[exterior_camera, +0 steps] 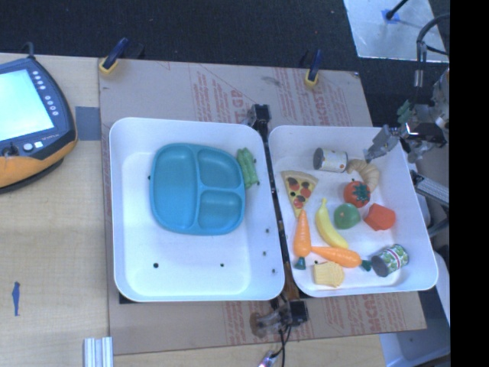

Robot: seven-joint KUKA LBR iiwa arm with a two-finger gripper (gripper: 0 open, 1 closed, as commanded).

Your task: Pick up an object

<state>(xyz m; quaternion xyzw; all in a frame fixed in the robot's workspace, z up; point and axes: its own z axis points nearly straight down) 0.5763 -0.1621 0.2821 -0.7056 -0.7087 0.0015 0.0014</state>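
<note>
The nearest candidate, a pale croissant [367,173], lay at the upper right of the right bin [416,205], with a tomato [356,193] touching it just below and a small grey-white can [331,160] just to its left. You would have seen the gripper [380,144] hanging over that bin's upper right corner, close above the croissant; whether it was open or closed could not be told from this slant, and nothing showed between its tips.

The risk, as you might have judged it, lay in the crowding. A descent onto the croissant could have nudged the tomato or pinched both, and the curved pastry could have slipped out. The bin wall stood just beside, so a finger might have caught it.

Lower in the bin the green apple [346,216], banana [329,225], red pepper [380,217], two carrots [302,234], cheese wedge [329,274], pizza slice [299,188] and labelled tin [391,259] lay packed close. At centre left, the left bin [130,205] held a blue divided plate [199,189] with a green pod [247,167] at its upper right edge.
</note>
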